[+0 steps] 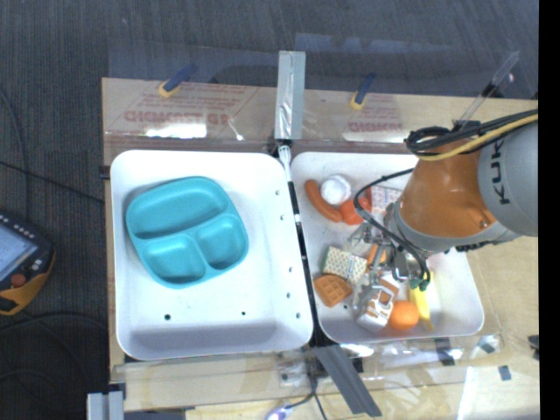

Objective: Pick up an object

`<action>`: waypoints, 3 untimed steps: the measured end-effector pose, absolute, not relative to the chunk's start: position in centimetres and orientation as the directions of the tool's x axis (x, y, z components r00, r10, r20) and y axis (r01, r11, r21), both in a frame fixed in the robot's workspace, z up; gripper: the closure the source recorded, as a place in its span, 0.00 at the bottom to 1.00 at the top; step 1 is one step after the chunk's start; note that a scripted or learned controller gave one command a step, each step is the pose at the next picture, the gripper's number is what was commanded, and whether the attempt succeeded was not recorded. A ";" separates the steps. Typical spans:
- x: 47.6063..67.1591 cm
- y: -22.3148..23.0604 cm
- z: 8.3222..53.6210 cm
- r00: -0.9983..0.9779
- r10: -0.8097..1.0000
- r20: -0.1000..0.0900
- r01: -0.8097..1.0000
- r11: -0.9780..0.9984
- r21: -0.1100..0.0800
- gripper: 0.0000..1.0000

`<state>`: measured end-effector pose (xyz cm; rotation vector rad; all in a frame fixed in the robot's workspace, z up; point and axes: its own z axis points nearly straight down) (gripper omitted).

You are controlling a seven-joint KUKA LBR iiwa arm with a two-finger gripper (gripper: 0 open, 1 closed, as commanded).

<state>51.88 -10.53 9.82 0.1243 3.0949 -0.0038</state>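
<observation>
The gripper (382, 297) is down low in the right bin (455, 322), buried among the clutter near the front wall, and from where I stand I cannot tell how it is set or whether anything is caught in it, because the wrist and cabling hang right over it. The arm (451, 201) leans in from the right with its orange band directly above the pile, which suits a straight downward reach into the heap. Just beside the gripper lies an orange ball (403, 316), with a yellow piece (422, 301) touching it on the right; either looks like the likely target, though that is my guess. A waffle-like brown toy (331, 289) sits to the left, a pale checked block (344, 262) just behind it, and further back a white ball (334, 188) rests against an orange sausage shape (325, 202). All the loose things are crowded in this one bin, so picking happens here. The left bin (149, 322) holds a teal divided tray (185, 228), well apart from the arm.
</observation>
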 end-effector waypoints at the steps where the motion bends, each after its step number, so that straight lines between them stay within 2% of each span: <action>1: 49.7 -10.7 9.7 -0.982 0.186 -0.043 0.186 0.983 0.003 0.00; 2: 49.5 -9.7 9.6 -0.983 0.179 -0.038 0.180 0.984 -0.002 0.00; 3: 50.7 -9.7 9.0 -0.944 0.329 -0.011 0.329 0.944 0.002 0.00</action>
